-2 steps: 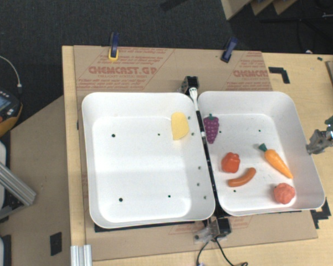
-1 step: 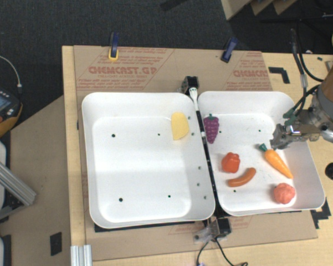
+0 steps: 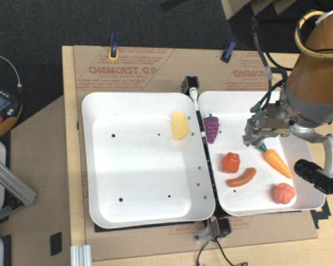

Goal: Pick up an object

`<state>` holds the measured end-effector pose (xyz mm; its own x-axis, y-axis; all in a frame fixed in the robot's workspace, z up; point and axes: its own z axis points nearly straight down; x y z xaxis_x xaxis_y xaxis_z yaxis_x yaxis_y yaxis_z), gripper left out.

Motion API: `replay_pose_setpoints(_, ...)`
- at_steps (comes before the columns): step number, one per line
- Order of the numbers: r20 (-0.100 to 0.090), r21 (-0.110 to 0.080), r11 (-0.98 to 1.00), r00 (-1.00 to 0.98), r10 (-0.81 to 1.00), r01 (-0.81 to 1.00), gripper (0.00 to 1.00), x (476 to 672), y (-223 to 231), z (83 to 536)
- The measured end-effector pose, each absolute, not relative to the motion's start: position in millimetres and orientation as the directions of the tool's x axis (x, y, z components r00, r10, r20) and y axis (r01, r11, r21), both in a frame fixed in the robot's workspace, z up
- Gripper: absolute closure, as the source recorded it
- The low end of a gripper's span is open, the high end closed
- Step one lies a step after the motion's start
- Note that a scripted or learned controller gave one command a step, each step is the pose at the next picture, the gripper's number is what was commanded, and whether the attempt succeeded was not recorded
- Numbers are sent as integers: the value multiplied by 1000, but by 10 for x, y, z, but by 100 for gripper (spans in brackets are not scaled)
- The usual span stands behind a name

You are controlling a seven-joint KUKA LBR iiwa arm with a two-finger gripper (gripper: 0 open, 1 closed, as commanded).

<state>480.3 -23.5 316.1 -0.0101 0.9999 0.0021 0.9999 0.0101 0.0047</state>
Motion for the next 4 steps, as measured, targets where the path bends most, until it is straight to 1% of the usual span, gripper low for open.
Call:
replay_pose_setpoints(1, 0, -9, -5, 5, 1000, 1000, 100, 4779, -733, 2440)
replay_pose_setpoints(2, 2, 8, 9, -9, 1000, 1000, 100, 4906, 47, 3052)
replay_pose_setpoints(3, -1, -6, -8, 8, 1000, 1000, 100, 4780, -658, 2569)
replay_pose_setpoints(4, 1, 8, 7, -7, 1000, 1000, 100, 4805, -139, 3225)
